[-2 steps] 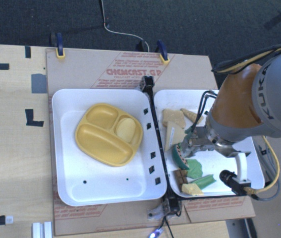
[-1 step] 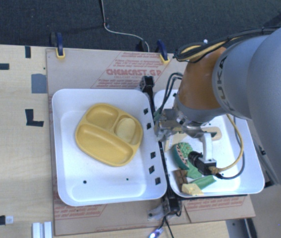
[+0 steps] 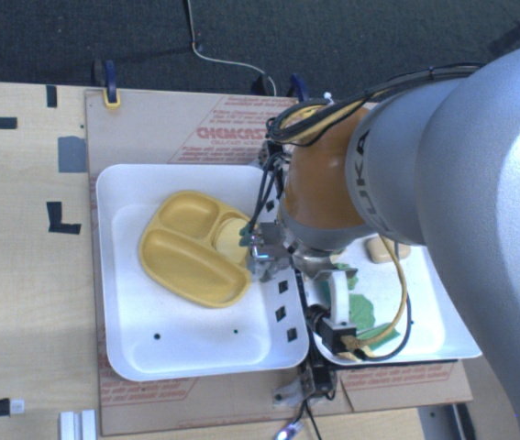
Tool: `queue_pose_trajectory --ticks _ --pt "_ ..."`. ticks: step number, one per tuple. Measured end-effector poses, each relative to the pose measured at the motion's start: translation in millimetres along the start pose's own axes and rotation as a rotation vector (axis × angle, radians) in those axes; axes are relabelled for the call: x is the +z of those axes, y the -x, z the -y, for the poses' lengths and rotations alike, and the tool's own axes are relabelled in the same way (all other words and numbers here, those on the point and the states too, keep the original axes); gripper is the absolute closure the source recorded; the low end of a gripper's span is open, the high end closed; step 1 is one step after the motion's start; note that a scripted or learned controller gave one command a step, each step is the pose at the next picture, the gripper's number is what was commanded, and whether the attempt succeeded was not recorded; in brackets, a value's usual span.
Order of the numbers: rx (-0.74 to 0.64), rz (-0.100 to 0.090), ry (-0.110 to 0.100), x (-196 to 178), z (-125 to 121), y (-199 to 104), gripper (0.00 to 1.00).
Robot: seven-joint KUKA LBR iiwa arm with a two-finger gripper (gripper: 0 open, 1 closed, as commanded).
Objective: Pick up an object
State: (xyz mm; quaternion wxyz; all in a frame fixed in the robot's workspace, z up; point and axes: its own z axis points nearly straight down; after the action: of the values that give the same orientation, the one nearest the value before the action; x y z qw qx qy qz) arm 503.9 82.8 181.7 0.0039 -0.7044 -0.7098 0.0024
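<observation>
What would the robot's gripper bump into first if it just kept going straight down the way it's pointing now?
Probably the right edge of the yellow divided plate in the left bin, or the rim between the two bins. The gripper sits there beneath the orange-banded wrist, but depth is hard to judge from this slanted view.

— What's in the bins?

— A yellow tray [image 3: 193,248] with compartments, lying flat and slantwise in the left bin [image 3: 122,319], toward its upper half.

— And the right bin [image 3: 452,333]?

— A green piece [image 3: 362,312] low down, and a small tan thing [image 3: 381,250] higher up, both partly hidden. I can't tell more.
</observation>
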Motion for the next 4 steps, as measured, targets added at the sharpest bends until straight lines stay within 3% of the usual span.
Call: queue_pose_trajectory --ticks 1,2,3,4 --pt "0.006 0.003 0.001 0 -1 5 0.00" --pt "0.013 0.007 0.008 -1 -73 90 0.00" --pt "0.001 0.002 0.012 -19 -162 45 0.00" --pt "0.000 0.000 0.022 -231 -135 -15 0.00"
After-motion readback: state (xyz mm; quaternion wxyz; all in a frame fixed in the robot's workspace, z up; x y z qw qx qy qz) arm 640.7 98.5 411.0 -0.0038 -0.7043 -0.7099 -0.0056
